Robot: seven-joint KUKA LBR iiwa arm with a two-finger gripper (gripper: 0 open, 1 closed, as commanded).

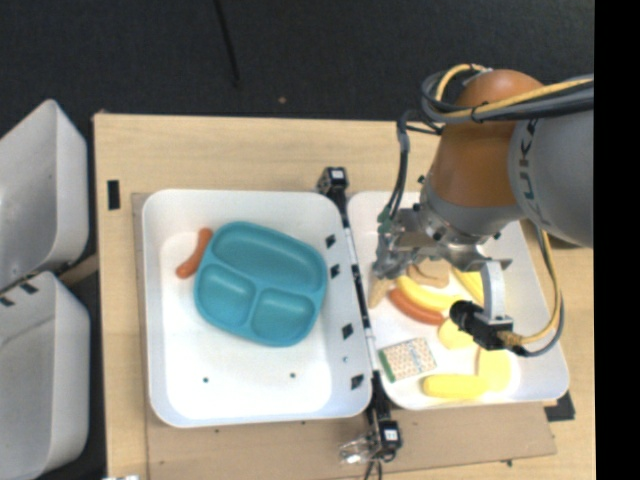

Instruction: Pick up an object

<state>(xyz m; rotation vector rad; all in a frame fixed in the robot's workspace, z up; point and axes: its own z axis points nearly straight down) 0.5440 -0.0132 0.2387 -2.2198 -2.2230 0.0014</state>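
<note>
My gripper (400, 258) hangs low over the left part of the right bin (545, 368), under the orange wrist band. Just below it lie a yellow banana-shaped piece (425, 293) and an orange-red sausage-shaped piece (415, 308). Nearer the front of the same bin sit a small patterned card (405, 358), a yellow block (455, 386) and other yellow pieces (492, 368). Nothing shows between the fingers. The arm hides the back of that bin.
The left bin (170, 368) holds a teal divided plate (260, 283) and a small orange sausage (194, 253) at its back left. A black clip-studded divider (352, 288) runs between the bins. Black cables (490, 328) loop off the wrist over the right bin.
</note>
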